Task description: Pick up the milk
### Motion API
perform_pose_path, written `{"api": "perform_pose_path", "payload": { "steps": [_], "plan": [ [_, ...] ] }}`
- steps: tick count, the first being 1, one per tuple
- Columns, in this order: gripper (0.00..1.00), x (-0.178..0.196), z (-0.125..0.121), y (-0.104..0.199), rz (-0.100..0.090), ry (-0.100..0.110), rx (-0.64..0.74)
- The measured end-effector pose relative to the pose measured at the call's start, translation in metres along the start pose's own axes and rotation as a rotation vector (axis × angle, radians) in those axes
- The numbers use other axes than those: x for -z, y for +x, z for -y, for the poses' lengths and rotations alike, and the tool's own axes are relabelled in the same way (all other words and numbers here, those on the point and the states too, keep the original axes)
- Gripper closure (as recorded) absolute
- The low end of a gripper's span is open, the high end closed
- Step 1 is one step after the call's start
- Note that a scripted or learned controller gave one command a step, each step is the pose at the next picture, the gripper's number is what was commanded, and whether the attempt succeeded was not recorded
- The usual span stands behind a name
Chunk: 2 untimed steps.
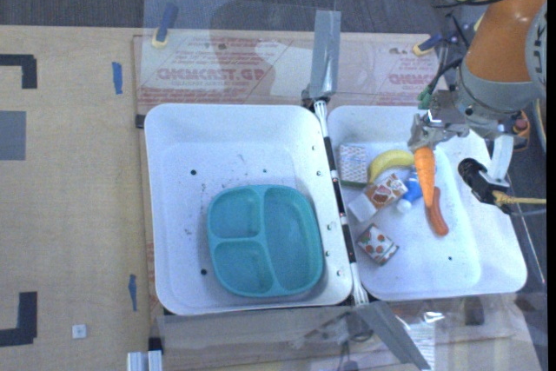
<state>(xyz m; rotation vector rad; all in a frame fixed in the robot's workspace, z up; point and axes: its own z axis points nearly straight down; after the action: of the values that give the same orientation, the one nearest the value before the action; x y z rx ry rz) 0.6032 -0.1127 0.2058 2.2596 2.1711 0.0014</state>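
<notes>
Hovering over the right bin's back edge, the gripper (432,128) sits just above the carrot's top end.

In the camera view the grey arm with its orange band (508,22) reaches in from the right, and whether its fingers are spread or pressed together cannot be told from this angle. The orange carrot (429,191) lies lengthwise in the right bin (486,274), its upper end under the gripper. Left of it lie a banana (391,162) and, touching the banana's lower side, the small milk carton (387,190) with a blue cap toward the carrot. A second small carton (377,244) rests nearer the front, and a pale patterned packet (352,161) sits by the divider. The left bin (174,152) holds a teal three-compartment plate (263,241). Both bins stand on the tabletop (61,213).
</notes>
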Motion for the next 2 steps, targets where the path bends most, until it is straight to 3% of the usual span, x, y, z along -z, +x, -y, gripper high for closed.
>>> {"api": "perform_pose_path", "payload": {
  "steps": [1,2],
  "plan": [
    [1.00,0.010,-0.001,-0.001,0.002,-0.004,0.000],
    [1.00,-0.022,-0.020,-0.019,-0.002,0.004,-0.117]
  ]
}}
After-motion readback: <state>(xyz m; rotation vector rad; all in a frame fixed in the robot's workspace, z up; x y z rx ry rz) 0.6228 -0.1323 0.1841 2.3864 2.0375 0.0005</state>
